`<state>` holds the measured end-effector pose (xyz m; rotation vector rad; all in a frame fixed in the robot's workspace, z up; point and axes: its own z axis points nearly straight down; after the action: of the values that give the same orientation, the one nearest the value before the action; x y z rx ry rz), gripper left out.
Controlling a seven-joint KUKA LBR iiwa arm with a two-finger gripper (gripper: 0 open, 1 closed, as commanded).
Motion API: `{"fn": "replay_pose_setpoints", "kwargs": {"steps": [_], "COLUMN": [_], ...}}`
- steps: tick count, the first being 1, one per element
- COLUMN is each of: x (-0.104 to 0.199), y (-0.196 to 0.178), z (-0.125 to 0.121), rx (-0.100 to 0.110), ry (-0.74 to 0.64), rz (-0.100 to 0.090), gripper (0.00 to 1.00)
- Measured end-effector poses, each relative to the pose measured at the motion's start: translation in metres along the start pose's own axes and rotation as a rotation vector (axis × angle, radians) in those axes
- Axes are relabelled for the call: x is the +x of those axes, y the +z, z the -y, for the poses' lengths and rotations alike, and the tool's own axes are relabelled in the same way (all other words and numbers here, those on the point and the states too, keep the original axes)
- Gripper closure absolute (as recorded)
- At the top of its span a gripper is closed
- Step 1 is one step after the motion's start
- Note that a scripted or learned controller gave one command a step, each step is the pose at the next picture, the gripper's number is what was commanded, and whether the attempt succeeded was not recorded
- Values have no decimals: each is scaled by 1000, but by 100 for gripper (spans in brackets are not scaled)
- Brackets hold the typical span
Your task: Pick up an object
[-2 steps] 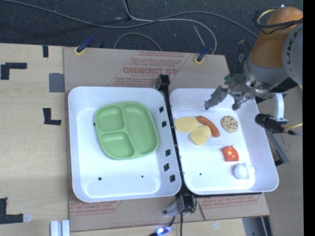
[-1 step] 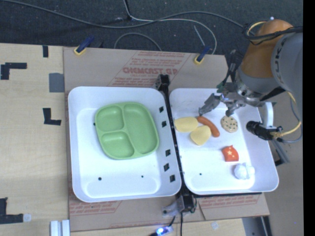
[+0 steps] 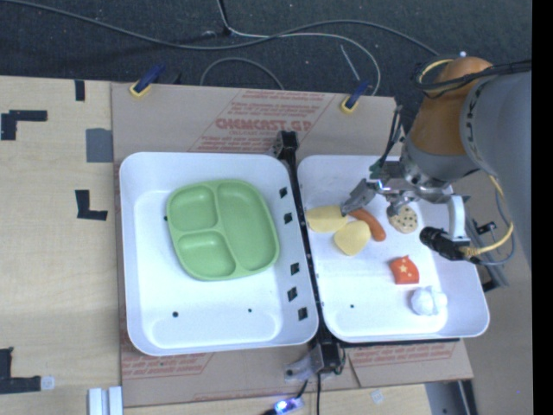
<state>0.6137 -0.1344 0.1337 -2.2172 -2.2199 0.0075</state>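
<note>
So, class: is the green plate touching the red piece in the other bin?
Apart. The camera view shows the green plate in the left bin, the red piece in the right bin.

Even, bright overhead light — soft shadows, slightly grainy, mildly soft focus.

The right bin [image 3: 321,258] was crowded in its upper half: two yellow pieces [image 3: 339,229], a sausage [image 3: 371,224] and a cookie [image 3: 403,220] clustered under the gripper [image 3: 378,194]. Its lower left floor lay open. The green tray [image 3: 223,229] covered the left bin's [image 3: 138,232] centre.
</note>
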Motion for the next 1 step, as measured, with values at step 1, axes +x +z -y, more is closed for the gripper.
{"fn": "replay_pose_setpoints", "kwargs": {"steps": [1], "x": [1], "y": [-12], "z": [-1], "rx": [-3], "ry": [-2], "rz": [-1], "gripper": [100]}}
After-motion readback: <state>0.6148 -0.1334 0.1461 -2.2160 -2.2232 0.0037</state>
